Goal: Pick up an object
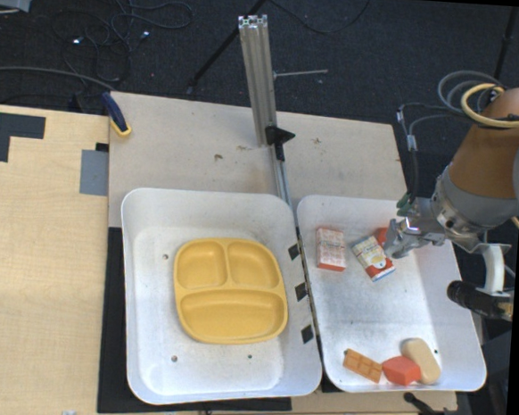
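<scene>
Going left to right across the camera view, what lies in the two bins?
Yellow divided plate in the left bin → right bin: red-and-white carton → orange wafer → small tilted carton by the gripper → red piece → tan piece.

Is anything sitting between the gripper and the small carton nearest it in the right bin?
Nothing visible does. The gripper hangs at the upper right of the right bin, right beside the tilted carton. The pink packet lies further left, and the three items near the bin's lower edge are well away.
</scene>
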Controlling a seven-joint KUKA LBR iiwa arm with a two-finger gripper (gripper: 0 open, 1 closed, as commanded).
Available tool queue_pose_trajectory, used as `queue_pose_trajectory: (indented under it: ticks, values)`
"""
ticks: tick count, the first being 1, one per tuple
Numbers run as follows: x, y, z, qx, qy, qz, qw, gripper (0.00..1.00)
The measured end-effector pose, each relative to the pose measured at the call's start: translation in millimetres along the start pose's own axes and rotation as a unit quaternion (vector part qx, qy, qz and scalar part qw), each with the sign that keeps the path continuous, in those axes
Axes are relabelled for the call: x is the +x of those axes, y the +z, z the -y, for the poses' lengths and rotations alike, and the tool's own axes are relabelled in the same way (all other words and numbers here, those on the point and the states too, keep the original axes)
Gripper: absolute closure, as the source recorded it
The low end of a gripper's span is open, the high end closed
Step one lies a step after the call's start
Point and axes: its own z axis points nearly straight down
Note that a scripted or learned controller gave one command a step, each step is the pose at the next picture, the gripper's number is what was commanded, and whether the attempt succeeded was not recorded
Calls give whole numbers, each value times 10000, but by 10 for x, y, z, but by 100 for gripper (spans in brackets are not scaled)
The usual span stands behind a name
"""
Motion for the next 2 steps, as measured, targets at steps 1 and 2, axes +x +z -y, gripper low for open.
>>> queue_pose_trajectory:
  ticks: [1,2]
  values:
    - [544,80,-23,19,-17,-14,10000,100]
    - [1096,-42,30,14,-21,-14,10000,100]
